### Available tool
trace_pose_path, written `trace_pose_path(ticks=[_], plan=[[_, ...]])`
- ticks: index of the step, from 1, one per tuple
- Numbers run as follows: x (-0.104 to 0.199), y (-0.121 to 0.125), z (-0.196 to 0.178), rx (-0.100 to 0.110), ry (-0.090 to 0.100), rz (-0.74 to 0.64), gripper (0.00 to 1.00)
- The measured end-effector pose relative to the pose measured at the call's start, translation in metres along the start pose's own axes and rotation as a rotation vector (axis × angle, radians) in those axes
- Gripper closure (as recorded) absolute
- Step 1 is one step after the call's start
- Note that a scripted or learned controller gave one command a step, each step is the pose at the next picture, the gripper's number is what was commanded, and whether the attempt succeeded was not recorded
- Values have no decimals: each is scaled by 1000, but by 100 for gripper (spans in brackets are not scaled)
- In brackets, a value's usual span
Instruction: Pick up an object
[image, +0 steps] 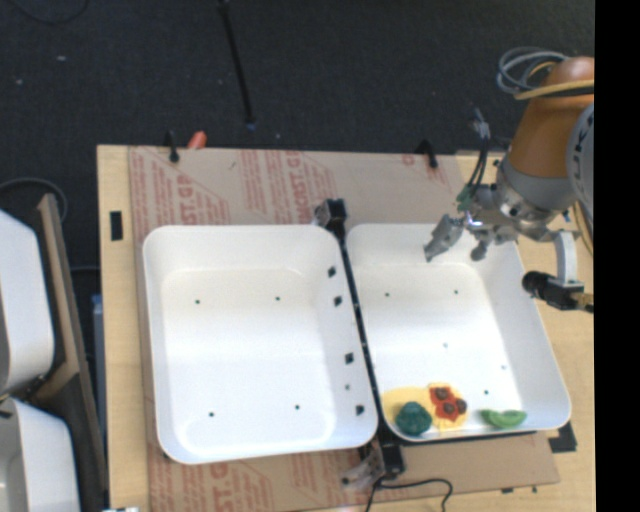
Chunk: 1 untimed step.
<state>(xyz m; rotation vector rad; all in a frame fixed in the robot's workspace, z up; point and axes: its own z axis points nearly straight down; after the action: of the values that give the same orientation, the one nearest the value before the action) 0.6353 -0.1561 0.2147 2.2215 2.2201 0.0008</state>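
Note:
My gripper (460, 240) hangs over the far edge of the right bin (470, 330), its two fingers spread apart with nothing between them. Along that bin's near wall lie a teal rounded lump (412, 418), a yellow flat piece with red and dark marks (445, 403), and a small green curved piece (503, 418). All three are far from the gripper, toward the front of the bench.
The left bin (245, 335) sits beside the right one, with a black divider strip (350, 320) running between them. Both rest on a cardboard sheet (240, 185) over the bench. White boxes (25, 300) stand at the far left.

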Motion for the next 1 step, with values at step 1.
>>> trace_pose_path(ticks=[1], plan=[[-14, -100, 119, 12, 2, 4, 0]])
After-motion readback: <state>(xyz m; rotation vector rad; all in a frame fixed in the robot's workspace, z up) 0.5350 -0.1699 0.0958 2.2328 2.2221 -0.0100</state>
